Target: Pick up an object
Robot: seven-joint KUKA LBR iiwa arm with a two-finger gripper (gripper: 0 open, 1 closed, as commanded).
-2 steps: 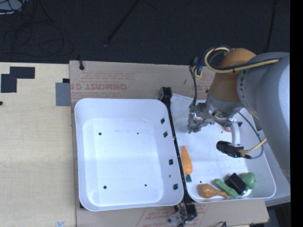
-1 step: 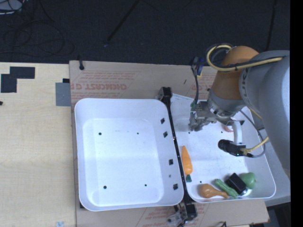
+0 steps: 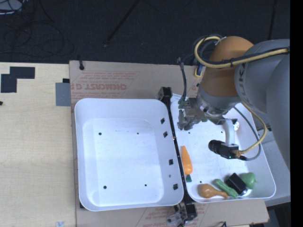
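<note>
My gripper [image 3: 186, 122] hangs over the far left part of the right bin [image 3: 265, 174], close to the divider between the bins. Nothing shows between its fingers, and their spacing is hard to read from above. An orange carrot-like piece [image 3: 187, 160] lies along the right bin's left wall, just in front of the gripper. At the bin's front edge lie a tan pear-shaped object [image 3: 208, 190], a green object [image 3: 248, 178] and a small black block [image 3: 235, 183] resting against it.
The left bin [image 3: 94, 112] stands beside the right one, sharing a black clamp strip [image 3: 174, 145]. A black cylindrical part [image 3: 221, 148] with a yellow cable hangs off the wrist over the right bin. The large grey arm covers the right bin's far right side.
</note>
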